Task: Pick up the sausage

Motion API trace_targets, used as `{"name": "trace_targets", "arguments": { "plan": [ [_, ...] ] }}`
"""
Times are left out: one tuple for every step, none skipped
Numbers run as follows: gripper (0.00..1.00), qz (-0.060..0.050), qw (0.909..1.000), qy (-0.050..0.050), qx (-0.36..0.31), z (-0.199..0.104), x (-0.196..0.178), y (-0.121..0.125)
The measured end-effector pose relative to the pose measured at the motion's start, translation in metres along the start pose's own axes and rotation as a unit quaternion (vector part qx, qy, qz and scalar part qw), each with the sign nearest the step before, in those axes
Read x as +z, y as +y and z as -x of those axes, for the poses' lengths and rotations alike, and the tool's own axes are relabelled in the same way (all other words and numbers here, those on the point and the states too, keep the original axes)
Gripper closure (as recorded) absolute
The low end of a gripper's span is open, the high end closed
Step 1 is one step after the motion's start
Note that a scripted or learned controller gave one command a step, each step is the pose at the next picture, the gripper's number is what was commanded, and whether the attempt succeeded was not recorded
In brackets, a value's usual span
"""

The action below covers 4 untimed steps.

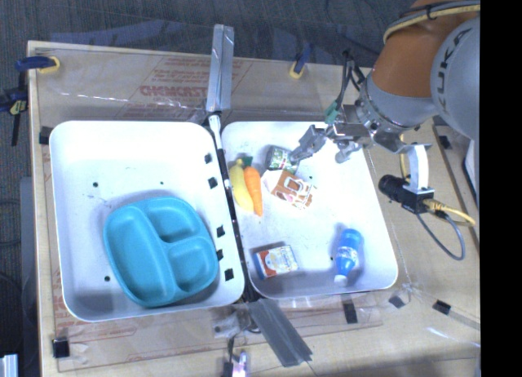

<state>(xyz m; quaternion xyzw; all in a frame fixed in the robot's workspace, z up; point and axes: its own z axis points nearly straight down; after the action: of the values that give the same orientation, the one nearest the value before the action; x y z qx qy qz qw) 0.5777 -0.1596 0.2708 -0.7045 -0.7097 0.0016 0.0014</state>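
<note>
1. Hand (326,144) spread, holding nothing, above right bin (371,204) near its far rim.
2. Sausage: cannot tell it apart; carrot (254,191) and banana (241,188) lie against the left wall.
3. Bare floor mid-bin, right of carton (292,189).

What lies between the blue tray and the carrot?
In the camera view, the bins' adjoining walls come first, then a banana lying right beside the carrot.
</note>
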Motion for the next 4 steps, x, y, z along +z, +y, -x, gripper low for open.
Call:
{"name": "trace_targets", "arguments": {
  "plan": [
    [0.00,0.000,0.9996,0.000,-0.028,-0.026,0.084,-0.045],
    [0.00,0.000,0.9992,0.000,-0.040,-0.028,0.150,-0.076],
    [0.00,0.001,0.9996,0.000,0.029,0.016,0.140,-0.002],
    [0.00,0.002,0.9993,0.000,0.038,0.036,0.168,-0.032]
  ]
}}
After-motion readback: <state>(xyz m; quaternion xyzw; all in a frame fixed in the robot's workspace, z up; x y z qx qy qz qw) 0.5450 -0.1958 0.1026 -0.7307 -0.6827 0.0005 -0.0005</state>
